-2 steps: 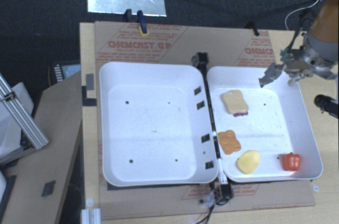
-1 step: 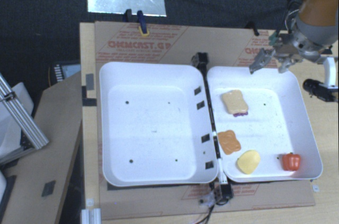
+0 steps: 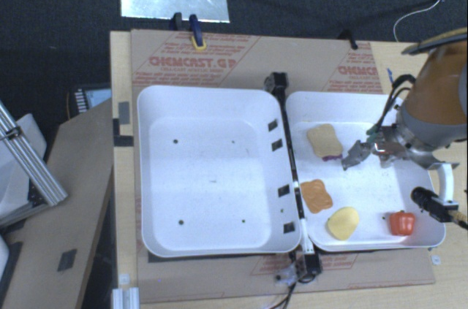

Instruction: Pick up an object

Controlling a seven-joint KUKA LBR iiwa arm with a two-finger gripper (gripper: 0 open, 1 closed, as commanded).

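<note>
the arm (image 3: 439,92), grey with its orange band, reached in from the view's right over the right bin (image 3: 365,101), and its fingers (image 3: 355,154) pointed down and toward the view's left. from this slant it could not be told whether they were spread or pressed together. they showed as one dark grey wedge, and nothing could be seen between them. the tip of that wedge sat just beside the tan slice (image 3: 323,139), off its lower right corner as the view had it. whether it touched the slice or hung a little above the bin floor could not be told.

the tan slice itself lay flat in the right bin, near the wall shared with the left bin (image 3: 212,169). an orange piece (image 3: 316,196) lay below the tan slice in the view, nearer the front edge, also close to the shared wall and apart from the slice. a yellow piece (image 3: 343,223) lay further below the slice and a little to the view's right, just beside the orange piece. a red piece (image 3: 401,223) lay well apart from the slice, down toward the bin's front right corner. all four rested on the bin floor, none lifted. both bins stood on a brown board (image 3: 292,55) printed with red letters, which lay on the tabletop (image 3: 121,74).
</note>
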